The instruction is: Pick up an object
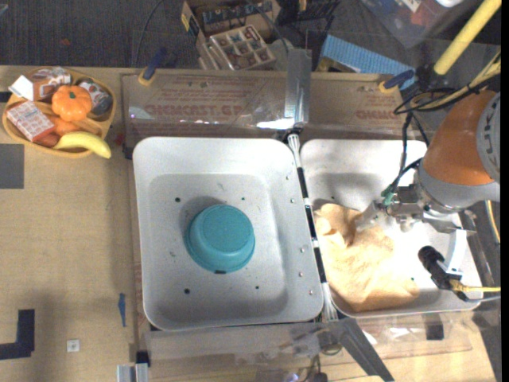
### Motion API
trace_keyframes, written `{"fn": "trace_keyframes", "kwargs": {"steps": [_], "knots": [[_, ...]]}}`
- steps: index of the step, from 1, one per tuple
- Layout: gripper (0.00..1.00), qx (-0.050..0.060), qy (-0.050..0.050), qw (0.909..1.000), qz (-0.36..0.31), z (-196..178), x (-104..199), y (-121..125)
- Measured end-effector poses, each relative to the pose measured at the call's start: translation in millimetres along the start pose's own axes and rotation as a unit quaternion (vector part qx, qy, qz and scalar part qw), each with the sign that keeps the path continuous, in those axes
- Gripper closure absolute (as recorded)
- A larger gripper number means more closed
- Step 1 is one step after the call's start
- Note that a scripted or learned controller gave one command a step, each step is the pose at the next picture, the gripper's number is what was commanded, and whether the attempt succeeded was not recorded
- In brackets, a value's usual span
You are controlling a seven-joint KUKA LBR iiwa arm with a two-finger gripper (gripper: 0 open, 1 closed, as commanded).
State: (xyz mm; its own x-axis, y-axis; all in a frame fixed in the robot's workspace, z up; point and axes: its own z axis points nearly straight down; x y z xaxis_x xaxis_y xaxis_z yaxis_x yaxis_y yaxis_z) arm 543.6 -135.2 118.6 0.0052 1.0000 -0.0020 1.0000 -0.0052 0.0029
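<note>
Teal bowl (221, 237), one; tan cloth (362, 265), one; two white bins (159, 165).

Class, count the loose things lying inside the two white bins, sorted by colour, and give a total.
Teal: 1, the bowl upside down in the left bin
Tan: 1, the cloth in the right bin
Total: 2

A robotics laboratory: a wooden surface (64, 245) carries two shallow white bins (151, 213) side by side beneath a fixed overhead camera, with a bowl of toy fruit (60, 114) at one corner, loose cables (413, 94) and crates of parts (231, 26) behind.
</note>
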Motion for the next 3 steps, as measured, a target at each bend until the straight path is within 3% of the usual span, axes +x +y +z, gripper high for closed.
{"fn": "trace_keyframes", "kwargs": {"steps": [1, 2, 3], "knots": [[0.00, -0.002, 0.000, 0.9931, -0.117, 31, -33, 42], [0.00, -0.004, -0.001, 0.9793, -0.202, 30, 18, 60], [0.00, -0.003, 0.000, 0.9681, -0.251, 30, 32, 21]]}}
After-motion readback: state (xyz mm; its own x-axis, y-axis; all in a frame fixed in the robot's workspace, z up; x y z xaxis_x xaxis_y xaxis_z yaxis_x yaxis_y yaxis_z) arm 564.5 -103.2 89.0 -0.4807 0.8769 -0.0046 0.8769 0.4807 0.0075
